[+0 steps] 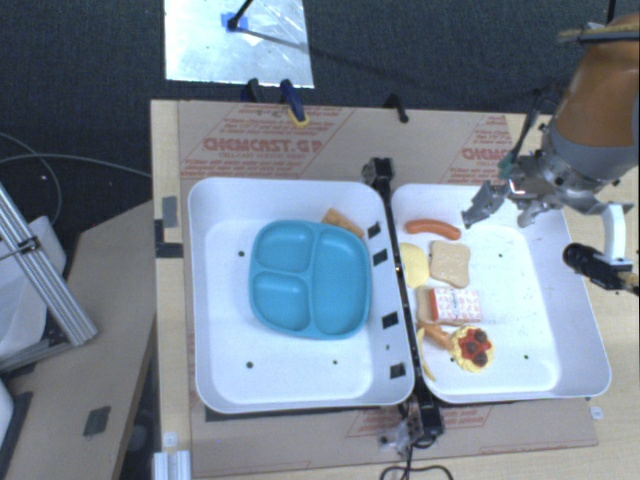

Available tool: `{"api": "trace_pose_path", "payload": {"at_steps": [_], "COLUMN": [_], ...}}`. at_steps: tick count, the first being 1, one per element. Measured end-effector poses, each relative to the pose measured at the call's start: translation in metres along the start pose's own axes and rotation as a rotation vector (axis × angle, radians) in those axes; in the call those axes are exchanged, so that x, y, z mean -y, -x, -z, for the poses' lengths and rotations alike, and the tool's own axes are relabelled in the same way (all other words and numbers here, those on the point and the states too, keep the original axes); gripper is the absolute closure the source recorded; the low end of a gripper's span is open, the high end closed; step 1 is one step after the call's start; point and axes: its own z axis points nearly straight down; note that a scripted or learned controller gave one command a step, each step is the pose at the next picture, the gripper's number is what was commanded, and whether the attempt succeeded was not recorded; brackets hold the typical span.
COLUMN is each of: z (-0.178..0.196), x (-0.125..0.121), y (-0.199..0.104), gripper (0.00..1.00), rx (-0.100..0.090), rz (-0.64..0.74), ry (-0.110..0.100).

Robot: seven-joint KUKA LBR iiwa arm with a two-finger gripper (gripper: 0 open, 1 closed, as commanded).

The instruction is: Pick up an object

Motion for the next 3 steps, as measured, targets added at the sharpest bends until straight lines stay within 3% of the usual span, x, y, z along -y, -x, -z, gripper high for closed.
{"api": "trace_pose_path", "payload": {"at_steps": [1,2,3], "z": [-0.106,-0.068,-0.071], "x": [0.024,-0.045,-0.031], "y": [-0.014,-0.07,-0.163], "gripper": [0.0,0.0,0.0], "rx": [-0.003,-0.002,-0.005], "rz": [-0.002,0.008,0.01], "ry": [-0.011,0.009,0.0]}}
